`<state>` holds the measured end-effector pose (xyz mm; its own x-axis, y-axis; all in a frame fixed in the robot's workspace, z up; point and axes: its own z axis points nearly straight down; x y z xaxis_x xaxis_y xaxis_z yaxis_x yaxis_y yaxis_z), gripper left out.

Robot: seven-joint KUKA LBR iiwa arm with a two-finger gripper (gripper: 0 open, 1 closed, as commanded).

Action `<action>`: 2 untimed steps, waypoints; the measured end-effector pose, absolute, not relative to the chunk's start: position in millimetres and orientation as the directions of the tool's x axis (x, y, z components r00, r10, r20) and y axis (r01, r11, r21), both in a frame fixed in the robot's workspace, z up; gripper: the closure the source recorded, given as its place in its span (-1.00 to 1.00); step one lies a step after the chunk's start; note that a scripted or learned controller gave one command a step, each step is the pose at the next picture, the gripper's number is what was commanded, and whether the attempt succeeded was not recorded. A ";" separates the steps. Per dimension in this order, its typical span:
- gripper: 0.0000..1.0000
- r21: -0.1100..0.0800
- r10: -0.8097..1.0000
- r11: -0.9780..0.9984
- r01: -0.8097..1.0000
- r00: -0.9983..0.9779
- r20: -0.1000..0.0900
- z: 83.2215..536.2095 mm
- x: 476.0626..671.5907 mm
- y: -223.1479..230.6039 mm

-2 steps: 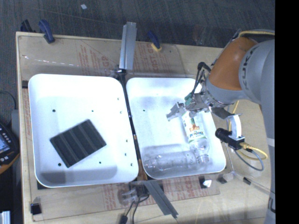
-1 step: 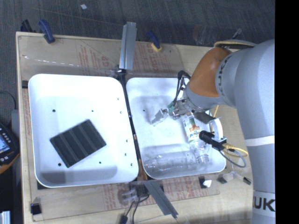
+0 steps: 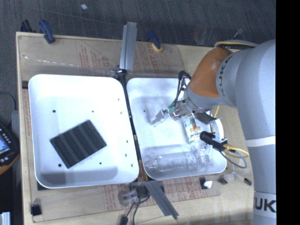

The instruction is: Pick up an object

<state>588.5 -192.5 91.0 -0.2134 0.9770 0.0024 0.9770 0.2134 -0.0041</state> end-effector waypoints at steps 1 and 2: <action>-1.00 -0.001 0.971 0.237 0.971 -0.237 0.000 135.4 593.3 -208.9; -1.00 -0.001 0.939 0.344 0.939 -0.344 0.001 200.4 541.0 -209.7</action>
